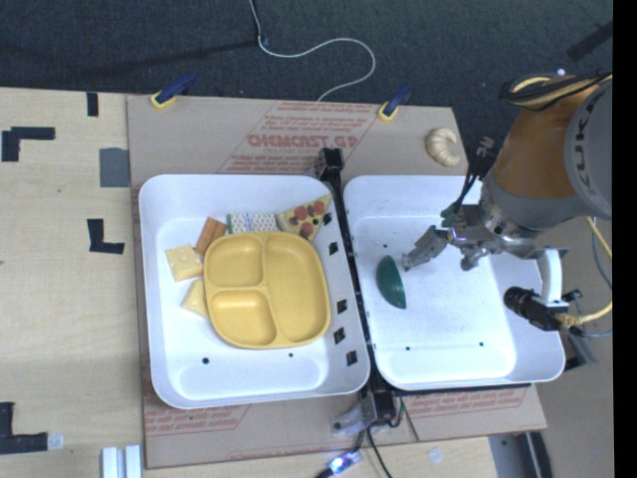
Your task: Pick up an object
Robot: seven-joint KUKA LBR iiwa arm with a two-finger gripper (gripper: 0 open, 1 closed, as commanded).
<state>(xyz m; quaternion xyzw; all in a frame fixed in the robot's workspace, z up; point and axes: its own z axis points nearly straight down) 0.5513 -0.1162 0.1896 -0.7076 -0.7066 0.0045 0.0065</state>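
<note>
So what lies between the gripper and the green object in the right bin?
Nothing: the camera view shows bare white bin floor between the gripper and the green object, which sit close together.

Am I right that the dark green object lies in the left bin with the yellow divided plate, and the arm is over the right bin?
Not quite. The camera view shows the dark green object in the right bin, beside the gripper. The yellow divided plate is in the left bin, and the arm is over the right bin.

Glossy white plastic bins (249, 381), a smooth yellow plastic tray (267, 289), on matt cardboard (299, 137).
</note>
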